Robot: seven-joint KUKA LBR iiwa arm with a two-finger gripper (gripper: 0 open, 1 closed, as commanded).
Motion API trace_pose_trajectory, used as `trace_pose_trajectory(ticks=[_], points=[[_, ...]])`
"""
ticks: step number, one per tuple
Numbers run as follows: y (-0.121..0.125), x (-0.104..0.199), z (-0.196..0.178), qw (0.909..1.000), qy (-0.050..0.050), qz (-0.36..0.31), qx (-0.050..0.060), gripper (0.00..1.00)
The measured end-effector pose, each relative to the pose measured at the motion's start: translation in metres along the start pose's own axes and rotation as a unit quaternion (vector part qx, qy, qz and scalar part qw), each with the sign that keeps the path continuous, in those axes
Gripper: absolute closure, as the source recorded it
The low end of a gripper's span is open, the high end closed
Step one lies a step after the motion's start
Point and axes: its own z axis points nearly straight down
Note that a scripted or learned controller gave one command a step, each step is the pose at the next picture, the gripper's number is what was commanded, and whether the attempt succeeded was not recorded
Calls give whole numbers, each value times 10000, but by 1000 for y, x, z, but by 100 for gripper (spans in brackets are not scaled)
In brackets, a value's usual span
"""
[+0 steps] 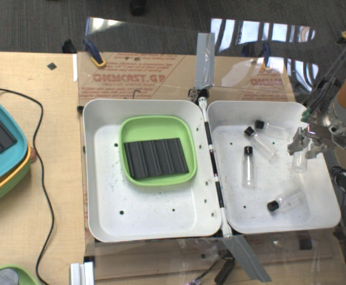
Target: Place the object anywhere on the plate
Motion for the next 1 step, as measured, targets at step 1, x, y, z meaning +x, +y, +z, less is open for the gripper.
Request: trace_pose_trajectory(ticks=[1], points=[[0,0,0,10000,0,0,-1,0]])
